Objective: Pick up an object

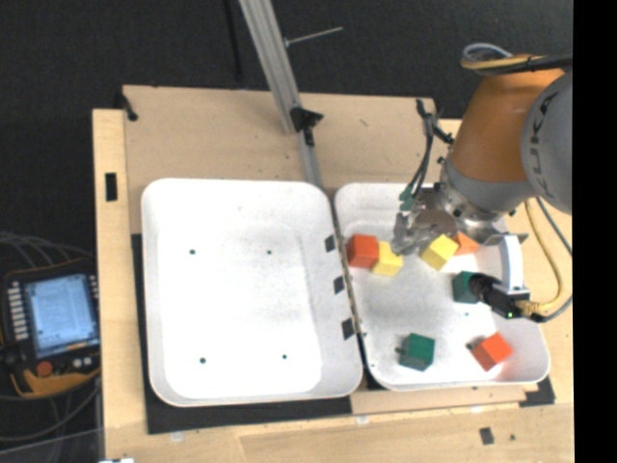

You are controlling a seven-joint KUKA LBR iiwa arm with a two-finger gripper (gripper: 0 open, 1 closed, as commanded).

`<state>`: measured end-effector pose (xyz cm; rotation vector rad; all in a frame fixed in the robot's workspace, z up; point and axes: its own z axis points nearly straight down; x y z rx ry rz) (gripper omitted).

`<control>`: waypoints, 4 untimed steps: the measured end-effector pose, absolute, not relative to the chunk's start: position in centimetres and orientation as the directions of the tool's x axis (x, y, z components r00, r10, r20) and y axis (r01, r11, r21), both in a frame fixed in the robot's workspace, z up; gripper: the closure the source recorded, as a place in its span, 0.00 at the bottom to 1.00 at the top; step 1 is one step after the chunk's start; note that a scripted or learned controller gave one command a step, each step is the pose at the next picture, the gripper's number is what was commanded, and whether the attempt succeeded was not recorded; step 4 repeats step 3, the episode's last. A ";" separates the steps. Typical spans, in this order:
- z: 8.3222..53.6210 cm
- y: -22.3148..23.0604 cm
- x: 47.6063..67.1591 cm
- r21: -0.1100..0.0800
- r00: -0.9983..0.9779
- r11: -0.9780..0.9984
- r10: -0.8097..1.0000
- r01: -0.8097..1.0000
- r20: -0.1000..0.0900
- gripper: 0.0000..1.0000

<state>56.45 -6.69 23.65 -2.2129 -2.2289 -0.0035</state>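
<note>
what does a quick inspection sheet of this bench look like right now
surface: wooden bench bearing a left white bin and a right white bin.
job's things: in the right bin, an orange block touching a yellow block, a second yellow block, two green blocks, an orange-red block.
clutter: nothing seen.
grippers: gripper low over the right bin between the yellow blocks; grasp unclear.
cables: wires on the wrist.
surroundings: handheld pendant, metal pole, dark floor.

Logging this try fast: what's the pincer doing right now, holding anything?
Pincer: low in the right bin among the blocks; open or closed cannot be told, and no block is visibly held.
</note>
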 end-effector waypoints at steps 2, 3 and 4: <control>23.6 2.6 55.8 0.002 -0.007 0.007 1.000 1.000 0.002 1.00; 24.6 8.0 54.4 0.003 -0.009 0.009 1.000 1.000 0.002 1.00; 24.6 8.0 54.4 0.003 -0.009 0.009 1.000 1.000 0.002 1.00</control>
